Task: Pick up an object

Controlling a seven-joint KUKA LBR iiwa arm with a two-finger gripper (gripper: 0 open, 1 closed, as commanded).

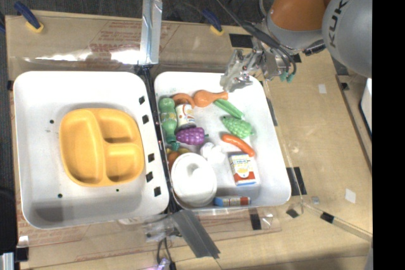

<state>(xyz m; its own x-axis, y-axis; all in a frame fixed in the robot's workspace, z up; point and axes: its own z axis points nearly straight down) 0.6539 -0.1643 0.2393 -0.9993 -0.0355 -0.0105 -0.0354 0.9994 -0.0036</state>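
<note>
Toys crowded the right bin (273, 155): purple grapes (190, 135), a carrot (238, 144), a small carton (243, 170) and a white cup (193, 177). The gripper (235, 77) hung over that bin's far right corner, its fingers slightly apart and holding nothing. A yellow divided plate (101, 145) lay in the left bin (31, 110).

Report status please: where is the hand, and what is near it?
Hand above far edge of right bin, nothing seen between fingers. Orange toy lies nearest, just below it. Green toys crowd close beside.
</note>
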